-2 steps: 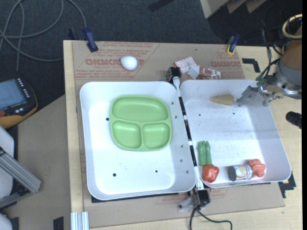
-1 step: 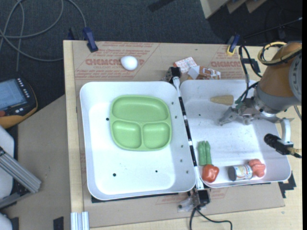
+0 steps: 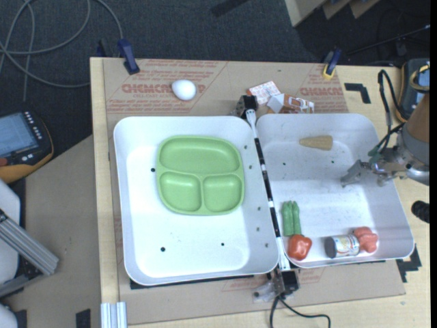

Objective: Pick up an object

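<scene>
My gripper (image 3: 356,173) hangs over the right side of the right bin (image 3: 321,125), reaching in from the right, with nothing seen in it. A tan flat piece (image 3: 316,142) lies in that bin's far part, left of and beyond the gripper. Two green pods (image 3: 291,217) lie by the bin's left wall, with a red tomato-like item (image 3: 298,247) just in front of them. A small bottle with a dark cap (image 3: 343,245) lies on its side at the near edge, touching a red-orange lump (image 3: 367,238). All of these lie apart from the gripper.
The left bin (image 3: 136,238) holds a green divided plate (image 3: 201,174). Behind the bins, on the cardboard, lie a white egg-like ball (image 3: 183,89) and some small packets (image 3: 276,98). Blue clamps (image 3: 128,55) hold the board's far edge. Cables hang at the right.
</scene>
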`<action>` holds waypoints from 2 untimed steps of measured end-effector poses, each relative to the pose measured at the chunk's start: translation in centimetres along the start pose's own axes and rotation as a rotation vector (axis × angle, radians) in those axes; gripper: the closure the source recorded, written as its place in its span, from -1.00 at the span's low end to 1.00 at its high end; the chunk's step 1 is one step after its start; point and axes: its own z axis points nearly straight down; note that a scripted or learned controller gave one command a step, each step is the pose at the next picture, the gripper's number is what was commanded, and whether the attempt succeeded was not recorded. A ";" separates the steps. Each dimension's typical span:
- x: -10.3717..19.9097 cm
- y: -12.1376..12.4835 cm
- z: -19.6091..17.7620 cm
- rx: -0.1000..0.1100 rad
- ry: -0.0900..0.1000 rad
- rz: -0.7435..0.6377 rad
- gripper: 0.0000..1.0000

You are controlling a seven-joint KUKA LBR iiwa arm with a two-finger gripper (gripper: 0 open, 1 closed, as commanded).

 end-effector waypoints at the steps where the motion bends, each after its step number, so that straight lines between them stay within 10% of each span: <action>1: 8.6 -6.9 0.9 0.001 0.002 -0.002 -1.00; 2: 19.7 -6.2 -5.7 -0.002 0.001 -0.003 -1.00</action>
